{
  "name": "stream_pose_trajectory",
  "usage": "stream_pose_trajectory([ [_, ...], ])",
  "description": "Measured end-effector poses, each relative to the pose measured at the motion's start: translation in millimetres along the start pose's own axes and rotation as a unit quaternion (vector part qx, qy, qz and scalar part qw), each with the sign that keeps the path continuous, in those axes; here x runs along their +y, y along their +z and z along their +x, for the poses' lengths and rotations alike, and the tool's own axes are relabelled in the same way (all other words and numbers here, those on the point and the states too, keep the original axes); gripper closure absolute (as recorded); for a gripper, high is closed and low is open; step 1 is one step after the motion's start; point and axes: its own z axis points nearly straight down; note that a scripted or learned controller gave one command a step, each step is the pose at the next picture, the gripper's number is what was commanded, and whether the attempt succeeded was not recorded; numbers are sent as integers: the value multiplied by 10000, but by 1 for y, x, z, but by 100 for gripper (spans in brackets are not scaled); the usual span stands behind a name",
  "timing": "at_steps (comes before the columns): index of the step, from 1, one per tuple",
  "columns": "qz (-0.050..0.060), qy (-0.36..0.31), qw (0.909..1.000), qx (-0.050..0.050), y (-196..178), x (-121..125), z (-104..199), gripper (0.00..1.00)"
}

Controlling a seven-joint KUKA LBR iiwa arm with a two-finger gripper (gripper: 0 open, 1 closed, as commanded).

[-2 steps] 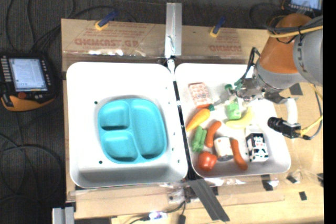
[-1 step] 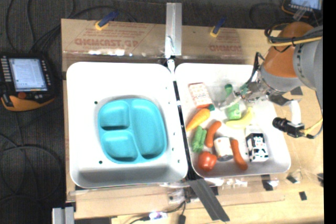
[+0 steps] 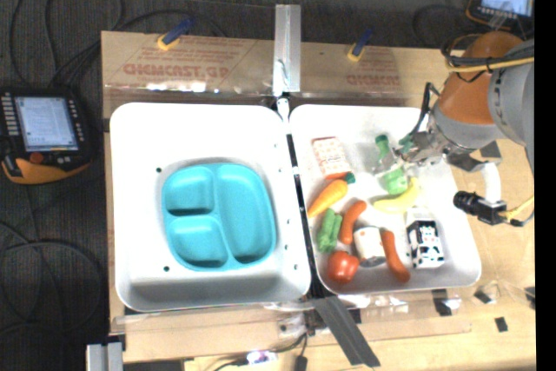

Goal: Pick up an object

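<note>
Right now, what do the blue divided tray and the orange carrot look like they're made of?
The blue divided tray looks like moulded plastic: even colour, rounded compartment walls, a soft sheen. The orange carrot is probably plastic toy food, judging by its smooth, uniform surface, though rubber is possible at this resolution.

The grey arm (image 3: 508,104), orange-banded, reaches in from the right, its tool (image 3: 408,148) lowered.

Robot lab — teach pendant (image 3: 43,128), cables (image 3: 52,4), taped bench (image 3: 217,65).
</note>
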Motion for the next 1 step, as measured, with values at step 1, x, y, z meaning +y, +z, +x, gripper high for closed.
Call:
stream_pose_trajectory([
  [1,60,-89,9999,3,-91,67,22,100],
])
